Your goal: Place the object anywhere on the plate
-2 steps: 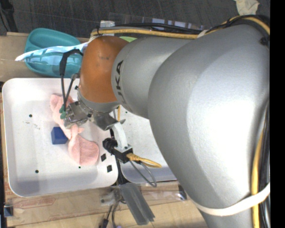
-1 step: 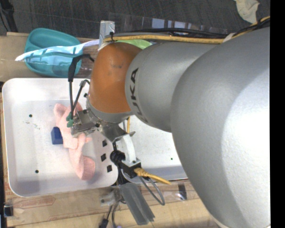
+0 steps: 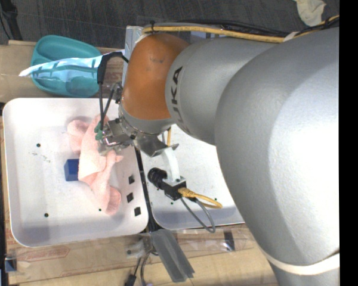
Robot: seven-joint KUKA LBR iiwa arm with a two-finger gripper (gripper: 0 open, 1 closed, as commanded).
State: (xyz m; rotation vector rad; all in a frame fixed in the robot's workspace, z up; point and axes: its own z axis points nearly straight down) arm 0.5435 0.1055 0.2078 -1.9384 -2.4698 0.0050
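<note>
— Off the bins' far-left corner, what lies on the bench (image 3: pixel 0 64)?
— One teal pouch (image 3: pixel 65 64), just beyond the left bin (image 3: pixel 24 219).
— How many bins?
— Two, white and shallow, side by side. The left one shows whole; the right bin (image 3: pixel 185 219) is mostly covered by the arm (image 3: pixel 256 130).
— What is in the left bin?
— Two things. One small blue block (image 3: pixel 71 170) sits near the middle, and just to its right, touching it, is one pink cloth (image 3: pixel 101 171), crumpled and running from the bin's upper middle down toward its lower right.
— Anything else there?
— Three small black squares (image 3: pixel 131 195) in a row on that bin's right wall.
— And the gripper (image 3: pixel 110 134)?
— One, set at the cloth's upper part, over the left bin near its right wall. I cannot tell whether it is spread or pressed together, or whether it grips the cloth; the orange band hides it from above.
— Farther right?
— One white rag (image 3: pixel 307 8) on the dark floor, at the top right, well apart from the bins.
</note>
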